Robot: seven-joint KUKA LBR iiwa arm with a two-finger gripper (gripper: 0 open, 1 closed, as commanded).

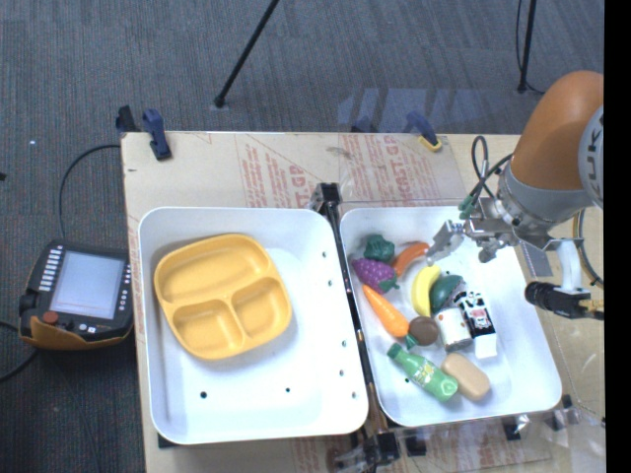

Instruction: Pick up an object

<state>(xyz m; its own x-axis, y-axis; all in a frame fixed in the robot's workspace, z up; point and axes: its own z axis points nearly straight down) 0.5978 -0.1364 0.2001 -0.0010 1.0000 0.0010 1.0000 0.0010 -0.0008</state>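
Pincer: over upper part of R bin, fingers spread, nothing betw them; above the toy pile, apart from it.
Arm: grey w/ orange band, enters from R side.
R bin: holds all small items, packed close.
Nearest items: orange piece and green leafy veg just left-below pincer; banana w/ dark green veg beside it.
Further: purple grapes, carrot, brown round item, white can, black-white carton, green bottle, tan bread-like item touching bottle.
L bin: yellow divided tray, three compartments.
Desk: bears both bins side by side; blue clamp at far L corner.
Floor: pendant w/ screen, L of desk.
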